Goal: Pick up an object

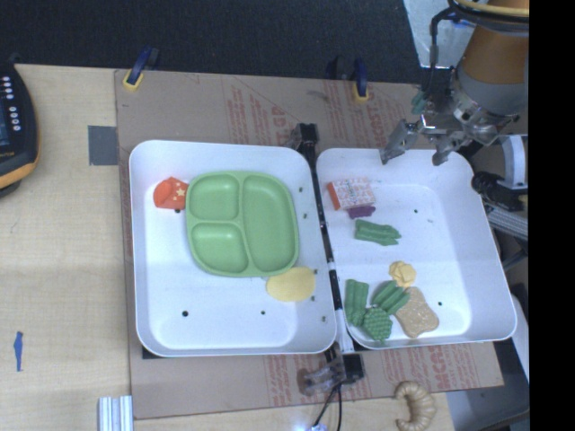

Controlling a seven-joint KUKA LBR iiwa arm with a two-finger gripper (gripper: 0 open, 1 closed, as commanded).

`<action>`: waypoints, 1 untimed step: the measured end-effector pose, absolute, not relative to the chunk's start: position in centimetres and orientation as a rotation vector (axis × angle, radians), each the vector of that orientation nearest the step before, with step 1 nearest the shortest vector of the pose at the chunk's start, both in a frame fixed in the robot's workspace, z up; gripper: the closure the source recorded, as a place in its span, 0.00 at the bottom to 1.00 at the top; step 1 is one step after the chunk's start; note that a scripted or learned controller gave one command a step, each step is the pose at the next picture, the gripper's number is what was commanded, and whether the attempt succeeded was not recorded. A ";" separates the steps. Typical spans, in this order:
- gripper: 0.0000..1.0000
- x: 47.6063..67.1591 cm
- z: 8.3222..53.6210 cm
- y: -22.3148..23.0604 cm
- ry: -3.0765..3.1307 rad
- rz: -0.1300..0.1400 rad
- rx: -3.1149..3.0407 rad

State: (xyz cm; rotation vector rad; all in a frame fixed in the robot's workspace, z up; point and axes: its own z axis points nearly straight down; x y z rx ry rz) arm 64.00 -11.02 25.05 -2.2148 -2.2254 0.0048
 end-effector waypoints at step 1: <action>0.00 60.7 8.3 -11.0 -2.217 0.017 -2.208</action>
